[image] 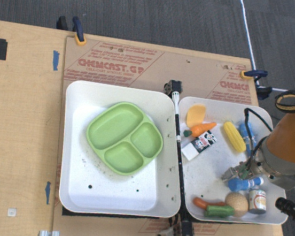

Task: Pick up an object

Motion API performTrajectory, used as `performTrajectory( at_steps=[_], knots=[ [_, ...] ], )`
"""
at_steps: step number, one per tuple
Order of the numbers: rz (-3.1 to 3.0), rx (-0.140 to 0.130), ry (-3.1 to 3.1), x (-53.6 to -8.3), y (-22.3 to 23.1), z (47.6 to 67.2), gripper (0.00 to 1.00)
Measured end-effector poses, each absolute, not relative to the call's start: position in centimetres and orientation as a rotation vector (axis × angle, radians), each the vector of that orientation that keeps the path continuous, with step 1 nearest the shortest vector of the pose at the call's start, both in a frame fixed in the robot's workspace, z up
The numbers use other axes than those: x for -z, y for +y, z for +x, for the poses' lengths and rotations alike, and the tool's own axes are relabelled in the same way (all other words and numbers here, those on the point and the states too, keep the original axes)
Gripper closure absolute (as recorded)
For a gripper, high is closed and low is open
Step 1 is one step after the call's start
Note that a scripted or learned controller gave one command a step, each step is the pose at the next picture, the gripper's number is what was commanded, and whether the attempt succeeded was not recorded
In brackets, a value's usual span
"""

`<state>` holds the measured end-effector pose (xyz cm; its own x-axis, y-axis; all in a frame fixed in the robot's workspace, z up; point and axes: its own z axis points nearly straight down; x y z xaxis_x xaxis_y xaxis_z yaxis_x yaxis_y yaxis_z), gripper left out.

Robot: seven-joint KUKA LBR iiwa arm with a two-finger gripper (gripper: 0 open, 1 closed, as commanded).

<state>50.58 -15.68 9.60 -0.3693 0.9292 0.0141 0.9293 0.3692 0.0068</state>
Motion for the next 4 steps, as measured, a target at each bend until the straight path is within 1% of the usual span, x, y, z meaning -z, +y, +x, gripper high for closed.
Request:
performTrajectory(
  at_steps=[1,2,3,4],
  knots=[
    [-1.764,0.021,-2.595,-10.6,-15.8,50.6,1.00],
    [-1.247,0.001,-2.881,-14.1,-9.8,47.9,1.00],
    [-1.898,0.002,-2.508,-18.5,-2.9,48.4,1.00],
    [-1.899,0.002,-2.507,-18.5,-2.9,48.4,0.00]
  ],
)
